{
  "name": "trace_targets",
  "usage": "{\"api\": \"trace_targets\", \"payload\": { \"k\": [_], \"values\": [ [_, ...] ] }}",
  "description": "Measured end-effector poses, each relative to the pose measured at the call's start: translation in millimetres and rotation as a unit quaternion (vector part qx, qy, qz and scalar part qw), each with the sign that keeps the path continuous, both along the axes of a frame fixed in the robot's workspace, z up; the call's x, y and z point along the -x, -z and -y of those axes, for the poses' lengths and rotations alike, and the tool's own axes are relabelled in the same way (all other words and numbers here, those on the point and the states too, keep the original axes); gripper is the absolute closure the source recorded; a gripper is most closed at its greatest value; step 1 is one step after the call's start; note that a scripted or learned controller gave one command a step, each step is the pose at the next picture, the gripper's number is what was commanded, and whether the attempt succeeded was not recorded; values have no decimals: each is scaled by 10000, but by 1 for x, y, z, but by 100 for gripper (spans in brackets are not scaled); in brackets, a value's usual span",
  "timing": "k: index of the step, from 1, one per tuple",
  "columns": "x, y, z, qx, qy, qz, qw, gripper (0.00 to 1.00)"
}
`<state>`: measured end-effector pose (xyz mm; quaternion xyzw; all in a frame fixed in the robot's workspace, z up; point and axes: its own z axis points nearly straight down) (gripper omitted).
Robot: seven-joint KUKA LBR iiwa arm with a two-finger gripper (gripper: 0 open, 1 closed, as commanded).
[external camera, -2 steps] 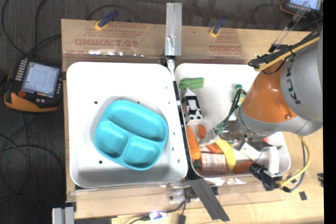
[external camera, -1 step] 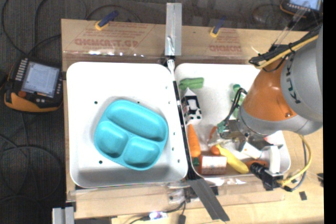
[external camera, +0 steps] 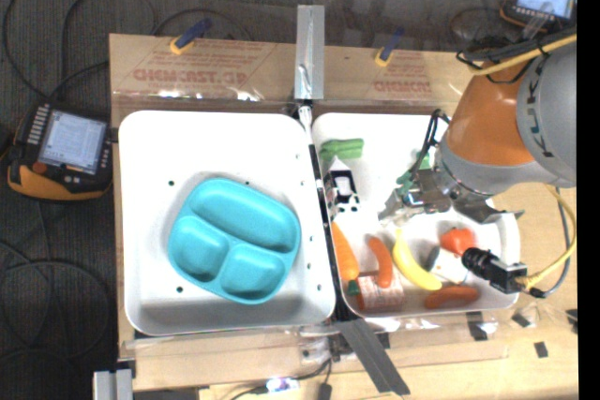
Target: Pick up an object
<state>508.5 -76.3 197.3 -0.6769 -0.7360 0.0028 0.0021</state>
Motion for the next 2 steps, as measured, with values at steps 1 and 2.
{"api": "trace_targets", "payload": {
  "k": [1, 2],
  "values": [
    [0, 0, 0, -1, 1, -2, 10000, 0],
    [0, 0, 0, -1, 1, -2, 10000, 0]
  ]
}}
